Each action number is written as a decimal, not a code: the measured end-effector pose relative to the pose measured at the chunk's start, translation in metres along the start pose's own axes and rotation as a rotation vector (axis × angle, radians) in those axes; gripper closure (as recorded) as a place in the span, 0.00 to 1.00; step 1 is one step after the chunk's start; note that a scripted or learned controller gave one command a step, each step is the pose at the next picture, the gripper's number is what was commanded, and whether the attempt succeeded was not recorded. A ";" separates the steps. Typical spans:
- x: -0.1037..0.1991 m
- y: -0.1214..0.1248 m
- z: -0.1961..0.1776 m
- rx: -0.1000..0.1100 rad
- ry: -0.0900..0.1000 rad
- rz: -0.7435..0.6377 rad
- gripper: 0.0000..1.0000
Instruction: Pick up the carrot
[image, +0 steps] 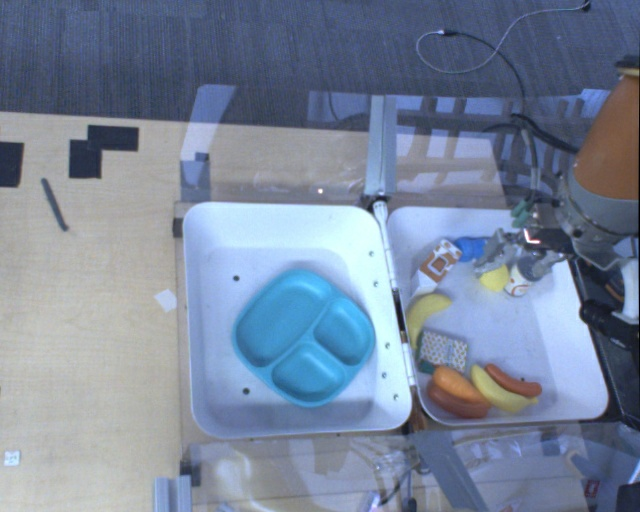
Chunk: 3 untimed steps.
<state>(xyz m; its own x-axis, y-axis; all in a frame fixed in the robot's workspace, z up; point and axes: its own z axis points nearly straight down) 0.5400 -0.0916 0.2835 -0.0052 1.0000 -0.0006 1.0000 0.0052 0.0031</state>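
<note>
My arm (608, 170) comes in from the right, over the far right part of the right bin (560, 330). My gripper (512, 258) hangs low above that bin's far half, pointing left. I cannot tell its state from this slant.

I take the right bin as my landmark. The carrot (452, 383) lies at its near edge, left of centre, an orange piece resting on top of a darker red-brown sausage (458, 404). It is well apart from my gripper, across the bin's floor. Just to its right lies a banana (497, 390) with a small red-orange piece (515, 382) across it. Just beyond the carrot sits a speckled square block (442, 351), and beyond that, against the bin's left wall, a yellow lemon-like fruit (427, 310). Near my gripper, in the bin's far half, are a small orange-and-white carton (439, 262), a blue item (468, 247) and a yellow piece (494, 279).

Left of this bin, in the neighbouring bin (210, 330), lies a blue divided plate (304, 335).
</note>
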 end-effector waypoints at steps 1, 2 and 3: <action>-0.023 -0.052 0.125 0.002 0.001 -0.014 0.00; -0.021 -0.048 0.190 -0.012 0.007 0.125 0.00; -0.004 -0.049 0.190 -0.014 0.004 0.523 0.00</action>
<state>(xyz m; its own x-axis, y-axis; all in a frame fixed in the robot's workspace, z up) 0.4920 -0.0956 0.0931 0.4953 0.8687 0.0089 0.8686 -0.4953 0.0154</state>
